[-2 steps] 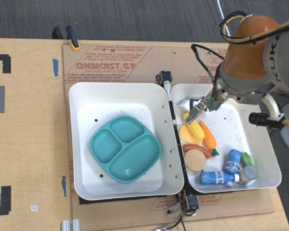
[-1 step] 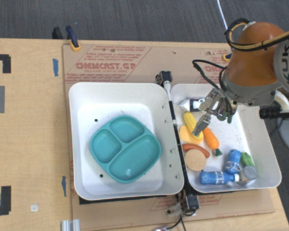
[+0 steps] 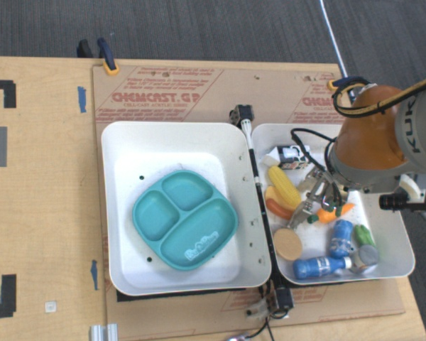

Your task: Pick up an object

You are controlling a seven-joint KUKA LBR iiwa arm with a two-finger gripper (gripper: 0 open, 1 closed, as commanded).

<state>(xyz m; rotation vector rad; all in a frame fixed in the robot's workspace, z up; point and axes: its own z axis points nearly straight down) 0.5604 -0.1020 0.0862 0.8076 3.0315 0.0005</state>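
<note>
A brown board with red lettering is lying over the pale wooden bench, dark grey carpet stretching beyond. In the left bin a teal divided plate is sitting alone. The right bin is holding the clutter: blue bottles, a tan disc, a yellow corn cob. The gripper is hanging among them (whether it is parted or closed is impossible to tell), the orange wrist covering the bin's far part.
</note>
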